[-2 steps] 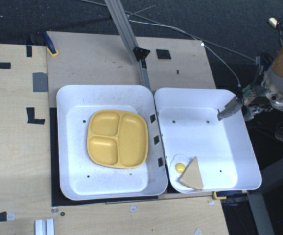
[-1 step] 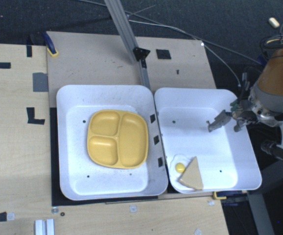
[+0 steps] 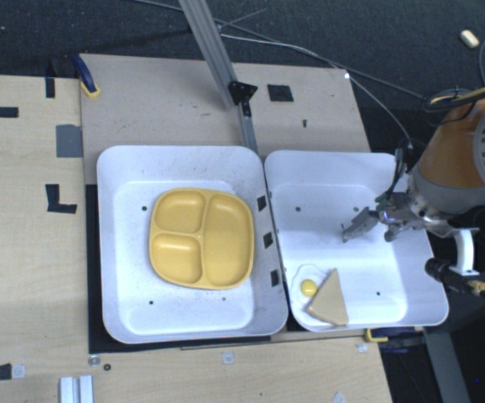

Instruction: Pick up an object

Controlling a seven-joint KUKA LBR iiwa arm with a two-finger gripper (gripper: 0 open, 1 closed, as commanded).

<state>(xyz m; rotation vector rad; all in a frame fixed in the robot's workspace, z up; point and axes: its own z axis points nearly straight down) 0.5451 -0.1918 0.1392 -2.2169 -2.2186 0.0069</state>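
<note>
Lying in the lower part of the right bin [image 3: 393, 170], a tan wedge [image 3: 330, 300] touches a fried egg toy [image 3: 307, 286], while the gripper [image 3: 375, 223] hangs higher up with fingers spread and nothing between them, and a yellow plate [image 3: 201, 238] fills the left bin [image 3: 117, 225].

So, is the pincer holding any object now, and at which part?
Nothing is held. The pincer is over the bare floor of the right bin, apart from the wedge and egg.
</note>
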